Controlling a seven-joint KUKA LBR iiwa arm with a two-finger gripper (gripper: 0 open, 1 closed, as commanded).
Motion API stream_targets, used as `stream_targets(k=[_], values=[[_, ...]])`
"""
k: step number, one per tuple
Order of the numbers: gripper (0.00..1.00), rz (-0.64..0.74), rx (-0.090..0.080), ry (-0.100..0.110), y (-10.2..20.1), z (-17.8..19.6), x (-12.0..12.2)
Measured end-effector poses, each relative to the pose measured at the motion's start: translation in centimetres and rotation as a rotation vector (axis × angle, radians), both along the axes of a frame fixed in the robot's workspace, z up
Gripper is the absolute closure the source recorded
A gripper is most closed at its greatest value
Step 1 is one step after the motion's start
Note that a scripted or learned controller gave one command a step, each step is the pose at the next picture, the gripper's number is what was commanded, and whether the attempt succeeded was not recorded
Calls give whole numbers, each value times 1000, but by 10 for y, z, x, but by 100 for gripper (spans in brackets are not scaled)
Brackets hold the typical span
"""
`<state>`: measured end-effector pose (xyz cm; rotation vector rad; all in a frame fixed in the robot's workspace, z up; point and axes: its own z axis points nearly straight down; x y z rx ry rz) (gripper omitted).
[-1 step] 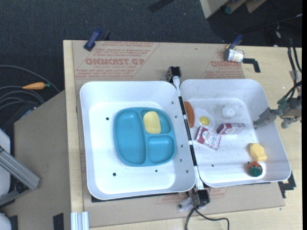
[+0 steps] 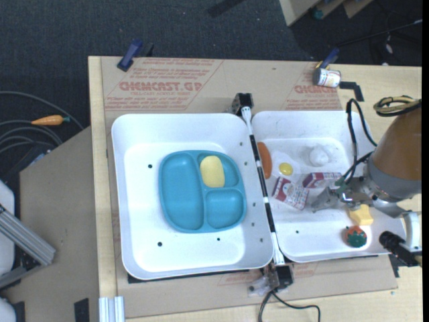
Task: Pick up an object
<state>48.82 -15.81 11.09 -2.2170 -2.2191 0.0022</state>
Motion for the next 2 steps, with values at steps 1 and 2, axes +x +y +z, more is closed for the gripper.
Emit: stream_targets(k=[1, 2], values=[[0, 0, -2, -5, 19, -26, 100], [100, 1, -3, -7, 19, -16, 100]])
